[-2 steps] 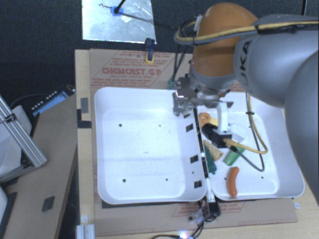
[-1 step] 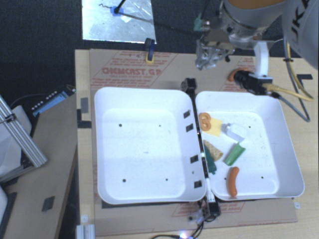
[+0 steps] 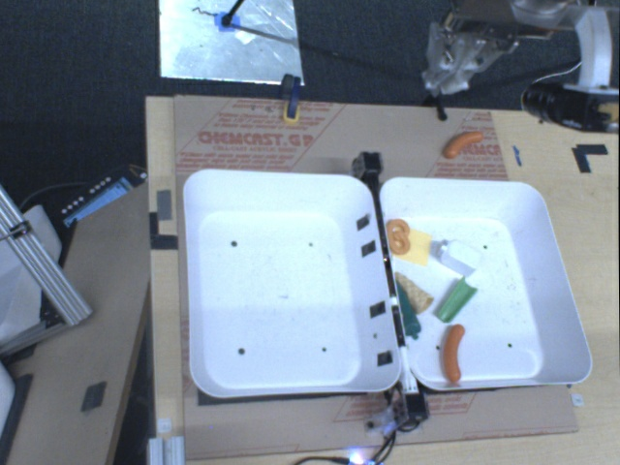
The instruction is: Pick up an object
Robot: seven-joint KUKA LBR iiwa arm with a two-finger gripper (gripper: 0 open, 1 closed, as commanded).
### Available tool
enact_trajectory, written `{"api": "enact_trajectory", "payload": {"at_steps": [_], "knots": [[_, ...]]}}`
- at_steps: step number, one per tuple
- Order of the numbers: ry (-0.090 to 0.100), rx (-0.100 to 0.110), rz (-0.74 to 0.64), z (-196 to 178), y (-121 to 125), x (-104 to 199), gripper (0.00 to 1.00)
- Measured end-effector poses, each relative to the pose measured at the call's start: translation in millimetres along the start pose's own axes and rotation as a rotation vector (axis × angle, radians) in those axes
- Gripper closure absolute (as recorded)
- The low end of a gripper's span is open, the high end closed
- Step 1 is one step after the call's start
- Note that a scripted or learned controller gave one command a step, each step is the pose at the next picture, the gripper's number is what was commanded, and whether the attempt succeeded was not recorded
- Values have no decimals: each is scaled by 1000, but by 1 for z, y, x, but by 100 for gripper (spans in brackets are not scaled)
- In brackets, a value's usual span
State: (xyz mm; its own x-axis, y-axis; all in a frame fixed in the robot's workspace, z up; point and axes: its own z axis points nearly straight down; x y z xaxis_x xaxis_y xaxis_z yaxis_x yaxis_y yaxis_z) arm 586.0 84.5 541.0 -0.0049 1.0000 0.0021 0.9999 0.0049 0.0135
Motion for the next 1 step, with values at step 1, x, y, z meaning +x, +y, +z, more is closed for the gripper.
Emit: {"api": "enact_trajectory", "payload": {"at_steps": [1], "knots": [[-3, 25, -2, 132, -14, 29, 100]]}}
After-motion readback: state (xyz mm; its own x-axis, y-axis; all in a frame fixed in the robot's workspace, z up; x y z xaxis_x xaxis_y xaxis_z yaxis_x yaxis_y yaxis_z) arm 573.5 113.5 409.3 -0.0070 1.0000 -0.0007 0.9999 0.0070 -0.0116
